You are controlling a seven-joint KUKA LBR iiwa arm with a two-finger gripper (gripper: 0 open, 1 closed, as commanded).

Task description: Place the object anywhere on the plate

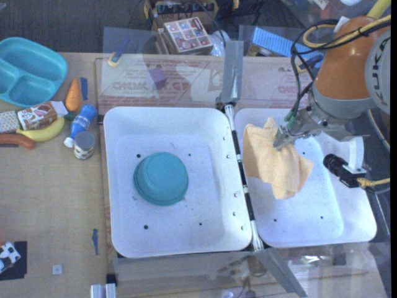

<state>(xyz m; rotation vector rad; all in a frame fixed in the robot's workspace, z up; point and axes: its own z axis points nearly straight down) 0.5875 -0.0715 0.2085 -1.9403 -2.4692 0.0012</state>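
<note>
Yellow cloth [276,163], crumpled, lies in the right bin [347,228] against its left wall, upper half. Gripper [284,136] descends onto the cloth's top edge, fingertips apparently pinching a fold, probably for lifting. Teal plate [161,177], inverted, sits in the left bin [205,228], left of centre; the bins' adjoining walls intervene.

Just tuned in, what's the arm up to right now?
The arm's gripper is down in the right bin, right at the top edge of a crumpled yellow cloth lying there. I can't tell from this view whether it has the cloth. The teal plate sits alone in the left bin, with nothing on it, so the placing step is not yet done.
</note>
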